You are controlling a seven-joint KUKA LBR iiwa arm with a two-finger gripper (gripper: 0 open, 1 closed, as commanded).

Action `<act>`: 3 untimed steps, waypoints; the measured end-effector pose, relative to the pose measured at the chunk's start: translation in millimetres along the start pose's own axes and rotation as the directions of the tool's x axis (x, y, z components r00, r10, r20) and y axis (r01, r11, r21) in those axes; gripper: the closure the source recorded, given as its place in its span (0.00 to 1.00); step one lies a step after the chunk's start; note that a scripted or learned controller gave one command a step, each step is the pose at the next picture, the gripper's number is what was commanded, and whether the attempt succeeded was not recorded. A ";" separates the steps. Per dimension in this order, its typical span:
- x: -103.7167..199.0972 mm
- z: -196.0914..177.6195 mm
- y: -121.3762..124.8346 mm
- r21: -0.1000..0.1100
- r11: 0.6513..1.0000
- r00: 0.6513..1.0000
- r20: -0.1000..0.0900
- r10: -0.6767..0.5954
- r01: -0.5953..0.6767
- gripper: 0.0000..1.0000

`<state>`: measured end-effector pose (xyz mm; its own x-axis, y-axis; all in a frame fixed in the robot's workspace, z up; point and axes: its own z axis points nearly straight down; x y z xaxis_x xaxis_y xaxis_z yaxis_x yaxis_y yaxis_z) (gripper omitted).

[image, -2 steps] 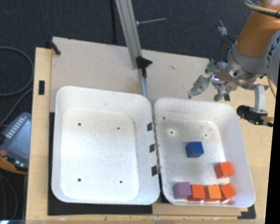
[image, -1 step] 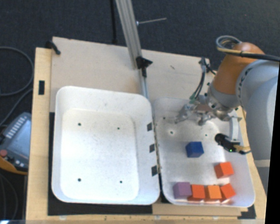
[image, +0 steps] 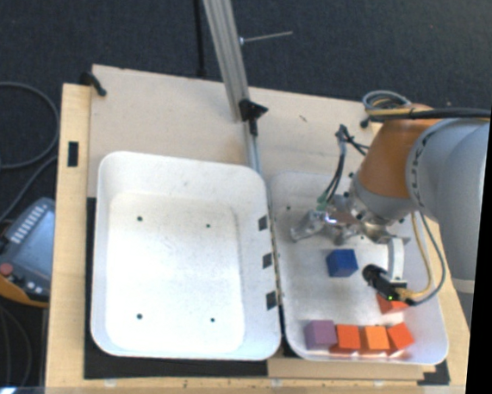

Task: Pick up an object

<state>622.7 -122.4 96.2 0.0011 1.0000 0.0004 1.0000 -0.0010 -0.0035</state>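
Observation:
In the right bin (image: 303,193) a blue cube (image: 341,262) lies near the middle. Along the bin's front wall runs a row of blocks: a purple one (image: 320,332) at the left, then three orange ones (image: 376,337). A small red-orange piece (image: 392,305) lies just behind that row, partly hidden by a black fitting on the arm. My gripper (image: 323,225) hangs over the back part of the right bin, up and to the left of the blue cube and apart from it. I see nothing held in it.
The left bin (image: 180,255) is a wide white tray beside the right one. A slanted aluminium post (image: 230,52) rises from the bench behind the bins. Cables loop off the arm's wrist (image: 387,171) at the right.

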 end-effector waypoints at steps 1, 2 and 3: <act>-2.8 -1.0 -61.1 -0.003 1.000 1.000 0.002 0.001 -0.001 0.00; -9.3 -2.3 -122.8 -0.001 1.000 1.000 0.001 0.002 -0.002 0.00; -60.0 -132.2 -137.5 -0.014 1.000 1.000 0.006 0.001 -0.001 0.00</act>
<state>485.6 -182.3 228.9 0.0020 1.0000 -0.0059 0.9999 -0.0020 0.0105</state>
